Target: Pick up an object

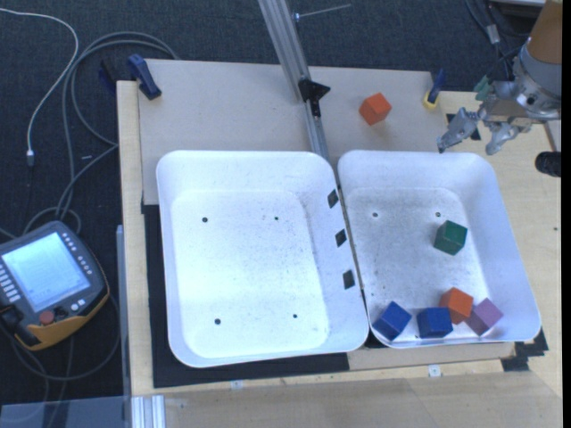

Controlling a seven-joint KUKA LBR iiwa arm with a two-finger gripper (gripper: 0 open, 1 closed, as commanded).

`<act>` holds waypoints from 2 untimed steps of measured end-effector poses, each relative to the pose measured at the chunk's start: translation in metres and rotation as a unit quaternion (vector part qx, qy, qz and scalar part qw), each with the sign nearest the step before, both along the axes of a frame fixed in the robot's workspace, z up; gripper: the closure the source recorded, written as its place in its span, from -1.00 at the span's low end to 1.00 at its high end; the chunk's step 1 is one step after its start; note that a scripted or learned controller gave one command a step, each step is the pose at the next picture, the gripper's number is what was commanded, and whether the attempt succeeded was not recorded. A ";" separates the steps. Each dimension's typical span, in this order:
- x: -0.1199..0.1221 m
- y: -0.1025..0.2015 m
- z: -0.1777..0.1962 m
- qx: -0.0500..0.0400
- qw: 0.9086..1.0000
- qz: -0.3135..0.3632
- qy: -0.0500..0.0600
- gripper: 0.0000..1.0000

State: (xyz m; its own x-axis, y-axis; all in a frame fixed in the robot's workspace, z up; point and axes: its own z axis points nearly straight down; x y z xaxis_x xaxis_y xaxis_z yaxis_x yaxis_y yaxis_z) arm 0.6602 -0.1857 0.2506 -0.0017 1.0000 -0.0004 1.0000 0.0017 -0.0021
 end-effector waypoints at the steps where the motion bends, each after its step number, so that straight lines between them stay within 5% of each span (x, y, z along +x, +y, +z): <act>1: -0.021 -0.029 -0.124 0.001 1.000 -0.002 0.004 -1.00; 2: -0.034 -0.020 -0.094 0.001 1.000 -0.001 0.000 -1.00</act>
